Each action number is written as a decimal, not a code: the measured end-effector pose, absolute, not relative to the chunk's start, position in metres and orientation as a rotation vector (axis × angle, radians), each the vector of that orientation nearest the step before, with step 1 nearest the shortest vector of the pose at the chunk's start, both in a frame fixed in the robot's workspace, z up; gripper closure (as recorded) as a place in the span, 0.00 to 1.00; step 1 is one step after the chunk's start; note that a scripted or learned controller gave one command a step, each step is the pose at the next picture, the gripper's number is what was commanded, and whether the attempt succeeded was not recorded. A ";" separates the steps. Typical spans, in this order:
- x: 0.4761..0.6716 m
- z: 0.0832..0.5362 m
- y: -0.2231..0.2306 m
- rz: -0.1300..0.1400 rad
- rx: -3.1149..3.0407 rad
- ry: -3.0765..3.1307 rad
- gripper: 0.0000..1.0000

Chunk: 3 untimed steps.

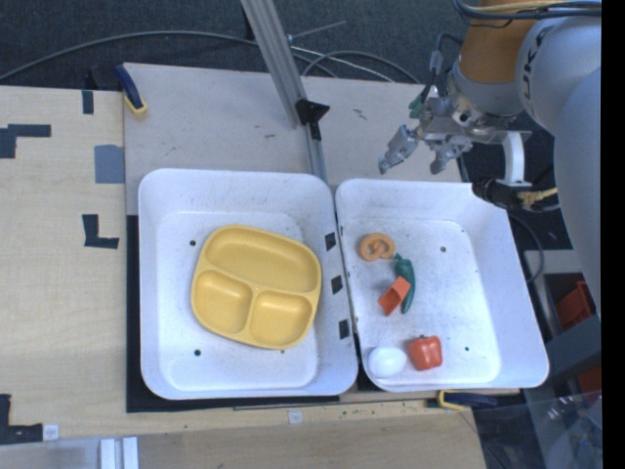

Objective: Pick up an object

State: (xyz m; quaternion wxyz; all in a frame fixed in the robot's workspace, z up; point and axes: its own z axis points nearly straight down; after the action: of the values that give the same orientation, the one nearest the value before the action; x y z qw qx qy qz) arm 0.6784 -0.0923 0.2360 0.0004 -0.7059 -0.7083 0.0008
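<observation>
Toys sit in the right bin (488,262): an orange ring (375,247), a green piece (405,279) touching an orange wedge (394,296), a white ball (387,362) beside a red pepper (425,352). Gripper (420,156) hovers above the bin's far rim, fingers spread wide, holding nothing. Yellow tray (257,286) fills the left bin (156,262).

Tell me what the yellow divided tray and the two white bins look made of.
Yellow divided tray: probably moulded plastic, smooth and slightly glossy, with rounded compartment edges. Left white bin and right white bin: likely thin formed plastic, matte, scuffed and speckled, with softly rounded rims.
</observation>
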 end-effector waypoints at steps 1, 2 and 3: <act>0.678 0.236 -0.092 0.003 -2.218 -2.224 0.00; 0.672 0.173 -0.090 0.009 -2.215 -2.221 0.00; 0.662 0.112 -0.091 0.010 -2.215 -2.220 0.00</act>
State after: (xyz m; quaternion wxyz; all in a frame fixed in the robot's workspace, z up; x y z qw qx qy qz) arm 0.6623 -0.0914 0.1116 0.0028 -0.7064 -0.7078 0.0033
